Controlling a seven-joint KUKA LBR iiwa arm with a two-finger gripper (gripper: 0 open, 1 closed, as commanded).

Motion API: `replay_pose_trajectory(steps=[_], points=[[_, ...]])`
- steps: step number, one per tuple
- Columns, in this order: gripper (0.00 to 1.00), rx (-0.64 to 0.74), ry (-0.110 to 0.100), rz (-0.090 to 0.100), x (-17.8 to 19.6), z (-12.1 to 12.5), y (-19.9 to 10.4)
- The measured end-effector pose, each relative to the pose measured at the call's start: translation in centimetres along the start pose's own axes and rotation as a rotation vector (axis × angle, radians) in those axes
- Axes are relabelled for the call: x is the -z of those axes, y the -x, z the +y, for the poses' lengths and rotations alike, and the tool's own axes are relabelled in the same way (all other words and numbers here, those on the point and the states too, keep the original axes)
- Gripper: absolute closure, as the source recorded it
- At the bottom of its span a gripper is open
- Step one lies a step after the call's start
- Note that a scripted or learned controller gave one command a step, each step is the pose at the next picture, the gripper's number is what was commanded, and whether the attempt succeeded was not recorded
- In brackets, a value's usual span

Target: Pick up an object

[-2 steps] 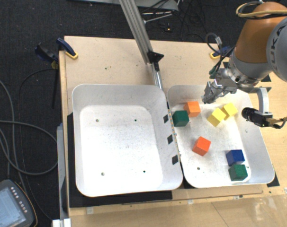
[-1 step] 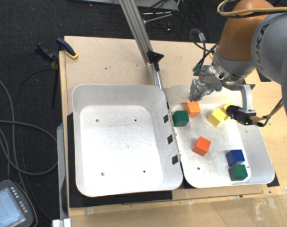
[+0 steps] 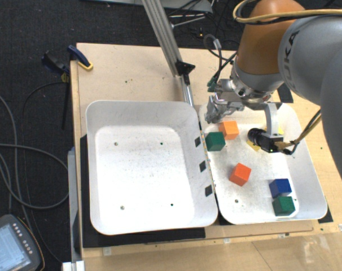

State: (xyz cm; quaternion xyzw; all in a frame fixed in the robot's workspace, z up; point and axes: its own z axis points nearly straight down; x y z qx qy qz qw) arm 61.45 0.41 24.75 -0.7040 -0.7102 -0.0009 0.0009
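Observation:
My gripper hangs over the back left corner of the right bin, below the arm's orange band. Just in front of it lie a green cube and a light orange cube, close together and apart from the gripper. Further forward sits a red-orange cube. A blue cube and a dark green cube touch each other near the front right corner. I see nothing held in the gripper.
The left bin adjoins the right one along a shared rim. A black cylindrical part on the arm's side hangs over a small yellow piece. A slanted metal pole rises behind the bins.

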Motion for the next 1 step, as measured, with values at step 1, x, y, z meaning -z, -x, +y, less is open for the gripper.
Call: replay_pose_trajectory(steps=[1], points=[[1.0,0.0,0.001,0.0,0.44,0.05,-6.09]])
